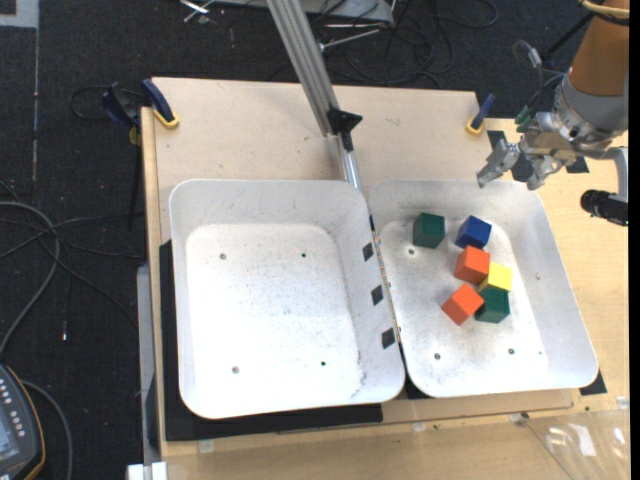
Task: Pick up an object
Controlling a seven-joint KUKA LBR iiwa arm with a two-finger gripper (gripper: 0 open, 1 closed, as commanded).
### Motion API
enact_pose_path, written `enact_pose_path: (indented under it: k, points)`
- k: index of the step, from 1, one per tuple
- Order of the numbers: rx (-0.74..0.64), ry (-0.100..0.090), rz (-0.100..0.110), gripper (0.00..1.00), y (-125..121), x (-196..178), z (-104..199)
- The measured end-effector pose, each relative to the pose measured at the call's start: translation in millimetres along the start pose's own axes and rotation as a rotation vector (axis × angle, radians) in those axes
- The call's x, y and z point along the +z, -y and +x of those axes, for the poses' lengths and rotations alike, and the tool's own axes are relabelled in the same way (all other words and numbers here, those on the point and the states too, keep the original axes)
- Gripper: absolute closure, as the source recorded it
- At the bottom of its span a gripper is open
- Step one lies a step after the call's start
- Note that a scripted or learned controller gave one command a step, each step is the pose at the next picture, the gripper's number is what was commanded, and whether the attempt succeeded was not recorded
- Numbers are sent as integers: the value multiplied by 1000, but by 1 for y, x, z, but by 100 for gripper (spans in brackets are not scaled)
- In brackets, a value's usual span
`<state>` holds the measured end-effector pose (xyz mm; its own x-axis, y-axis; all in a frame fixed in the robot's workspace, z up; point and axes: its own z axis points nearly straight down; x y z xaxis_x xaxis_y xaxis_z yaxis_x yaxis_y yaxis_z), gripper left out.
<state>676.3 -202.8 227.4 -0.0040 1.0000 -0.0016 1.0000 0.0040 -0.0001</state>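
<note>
Several small blocks lie in the right bin [560, 358]: a green one [429, 230] apart at the upper left, a blue one [474, 232], an orange one [473, 264], a yellow one [498, 277], a second green one [493, 305] and a second orange one [462, 303] clustered together. My gripper [520, 168] hangs above the bin's upper right rim, up and to the right of the blue block. Its fingers stand apart with nothing between them.
The left bin [270, 298] sits beside the right one, with black clips [378, 293] along the shared edge. A metal pole [310, 58] slants down to the bench between the bins. Clamps [158, 103] [480, 116] grip the bench's far edge.
</note>
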Motion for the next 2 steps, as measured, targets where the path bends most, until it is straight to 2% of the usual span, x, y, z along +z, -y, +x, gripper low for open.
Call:
enact_pose_path:
  k: [1,2]
  points:
    - [5,-1,-2,0,-5,115,29]
    - [6,-1,3,0,33,133,28]
